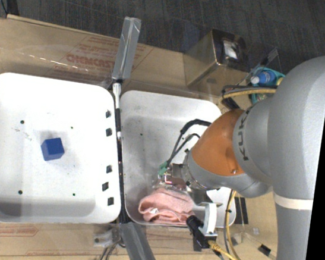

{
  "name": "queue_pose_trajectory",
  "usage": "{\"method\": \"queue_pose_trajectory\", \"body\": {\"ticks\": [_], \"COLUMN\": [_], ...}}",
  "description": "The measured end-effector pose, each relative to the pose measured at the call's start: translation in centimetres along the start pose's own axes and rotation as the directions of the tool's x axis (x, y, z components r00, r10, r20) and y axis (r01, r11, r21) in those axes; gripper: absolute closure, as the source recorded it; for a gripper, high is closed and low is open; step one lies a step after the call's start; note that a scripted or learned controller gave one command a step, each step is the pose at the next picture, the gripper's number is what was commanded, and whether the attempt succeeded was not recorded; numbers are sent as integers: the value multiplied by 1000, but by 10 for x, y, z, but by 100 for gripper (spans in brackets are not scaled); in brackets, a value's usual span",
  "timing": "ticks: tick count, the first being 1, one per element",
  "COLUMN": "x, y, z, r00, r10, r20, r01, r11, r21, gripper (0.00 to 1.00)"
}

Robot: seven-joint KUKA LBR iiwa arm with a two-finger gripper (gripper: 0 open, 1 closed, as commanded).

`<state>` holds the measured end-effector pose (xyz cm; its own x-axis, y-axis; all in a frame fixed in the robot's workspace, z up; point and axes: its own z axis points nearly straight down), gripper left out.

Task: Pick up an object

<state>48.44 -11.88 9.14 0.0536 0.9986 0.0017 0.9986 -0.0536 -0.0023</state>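
A pink crumpled cloth lies at the near edge of the right bin. My gripper is low in that bin, directly over the cloth's upper edge, with the grey wrist and orange band above it hiding most of the hand. A blue cube sits alone in the middle of the left bin, far from the gripper.
A metal divider bar runs between the two bins with black clips along it. Cables and a black connector hang by the right bin's near corner. A cardboard sheet lies under the bins.
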Motion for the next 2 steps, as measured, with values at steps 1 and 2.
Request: {"method": "queue_pose_trajectory", "body": {"ticks": [1,2], "x": [53,42], "y": [43,15], "z": [-100,-99], "r00": [995,995], "r10": [-97,-97], "r20": [1,1], "r01": [97,97], "r11": [995,995], "r21": [-1,3], "gripper": [100,100]}}
